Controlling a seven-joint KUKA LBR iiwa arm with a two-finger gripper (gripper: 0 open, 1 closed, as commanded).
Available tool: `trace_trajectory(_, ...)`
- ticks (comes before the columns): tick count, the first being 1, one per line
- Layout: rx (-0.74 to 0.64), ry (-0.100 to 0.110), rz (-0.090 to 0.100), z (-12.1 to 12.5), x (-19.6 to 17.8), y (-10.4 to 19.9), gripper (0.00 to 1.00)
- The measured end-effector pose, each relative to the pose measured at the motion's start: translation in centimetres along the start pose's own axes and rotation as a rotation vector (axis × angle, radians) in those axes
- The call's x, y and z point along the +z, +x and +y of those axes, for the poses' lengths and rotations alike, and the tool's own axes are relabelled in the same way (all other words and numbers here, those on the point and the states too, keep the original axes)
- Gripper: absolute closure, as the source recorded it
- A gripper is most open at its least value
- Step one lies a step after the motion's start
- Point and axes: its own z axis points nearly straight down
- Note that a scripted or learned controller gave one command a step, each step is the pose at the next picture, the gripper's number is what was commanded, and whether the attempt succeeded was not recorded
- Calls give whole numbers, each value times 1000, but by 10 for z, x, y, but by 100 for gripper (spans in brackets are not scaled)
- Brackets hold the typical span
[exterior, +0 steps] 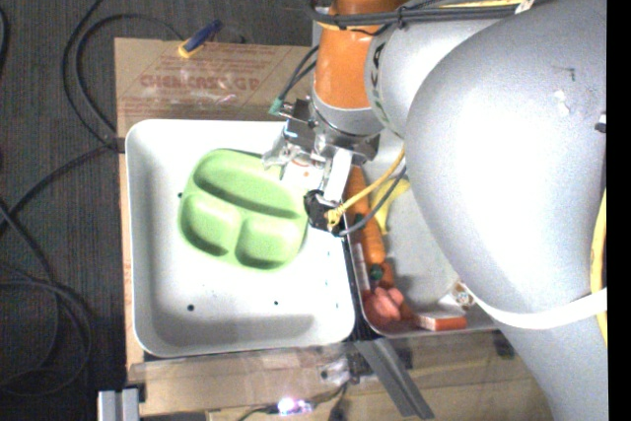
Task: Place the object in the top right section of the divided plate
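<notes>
Left bin (158, 311): green plate (242, 208), its sections bare
Right bin (434, 256): carrot (373, 246); pink piece (386, 306); orange block (442, 320)
Gripper (296, 163): over plate's right edge; finger state I cannot tell

Green divided plate (243, 209): three sections, lies flat, slightly turned, in upper middle of left white bin (158, 311), its right edge near bin's right wall.
</notes>
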Motion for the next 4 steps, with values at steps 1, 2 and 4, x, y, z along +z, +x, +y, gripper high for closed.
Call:
trace_trajectory(1, -85, -1, 0, 7, -39, 20, 100)
trace_trajectory(2, -33, -1, -1, -43, -25, -39, 100)
trace_trajectory(4, 250, -2, -3, 41, 35, 60, 100)
